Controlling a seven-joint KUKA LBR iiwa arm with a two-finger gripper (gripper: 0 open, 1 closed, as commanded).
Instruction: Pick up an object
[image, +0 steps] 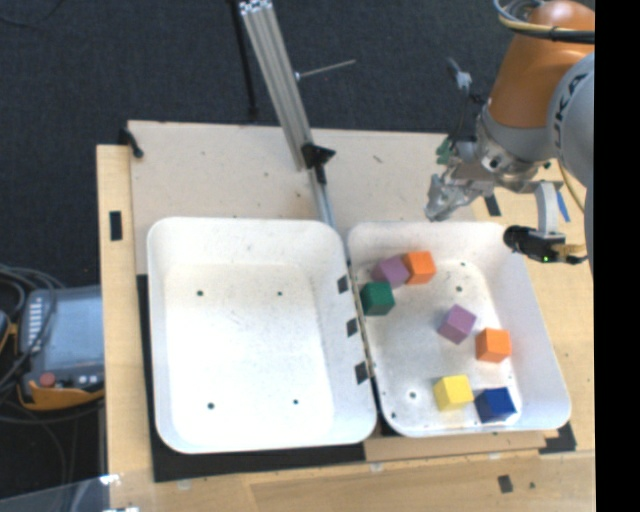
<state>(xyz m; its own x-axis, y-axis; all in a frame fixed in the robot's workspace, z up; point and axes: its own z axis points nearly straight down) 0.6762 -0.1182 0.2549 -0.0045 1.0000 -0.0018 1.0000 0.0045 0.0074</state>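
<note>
My gripper (441, 207) hangs over the far rim of the right bin (530, 330), above the bench and away from the blocks. Nothing shows between its fingers. In the right bin lie several cubes: a green one (377, 297) by the left wall, a purple one (393, 270) touching an orange one (421, 266) at the back, another purple one (457, 323) in the middle, an orange one (493, 345) to the right, and a yellow one (453, 391) beside a blue one (495, 404) at the front.
The left bin (250, 335) stands beside the right one, sharing a divider edge. A slanted aluminium post (285, 90) rises behind the bins. A control pendant (60, 345) lies off the bench at the left.
</note>
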